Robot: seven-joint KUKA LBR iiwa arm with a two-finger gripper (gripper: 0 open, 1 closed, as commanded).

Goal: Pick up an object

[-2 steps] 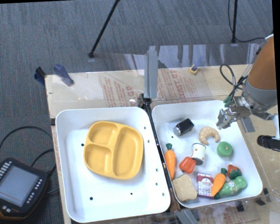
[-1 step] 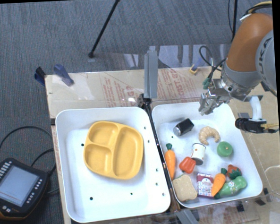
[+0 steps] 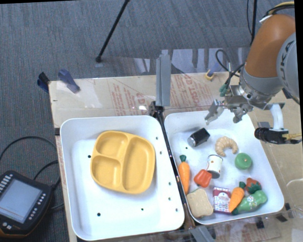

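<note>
The gripper (image 3: 226,113) hangs over the far edge of the right bin (image 3: 274,174), at about twelve o'clock from the toys below, its two fingers spread apart with nothing between them. The grey arm with its orange band (image 3: 269,36) comes in from three o'clock.

Inside the right bin, a black can (image 3: 198,137) lies on its side nearest the gripper, toward the bin's eleven o'clock. Just at its four o'clock sits a croissant (image 3: 226,145), and at three o'clock from that a green apple (image 3: 243,161). A small white-and-brown cup (image 3: 213,165) lies tipped near the centre, touching a red pepper (image 3: 202,178). A carrot (image 3: 184,175) runs along the nine o'clock wall. At six o'clock lie a slice of bread (image 3: 200,203), a red carton (image 3: 221,198), a second carrot (image 3: 236,199) and a green bottle (image 3: 251,202) (all crowded together).

The left bin (image 3: 80,209) holds a yellow divided plate (image 3: 124,161) near its centre. A teach pendant (image 3: 15,200) rests on the floor at nine o'clock.
</note>
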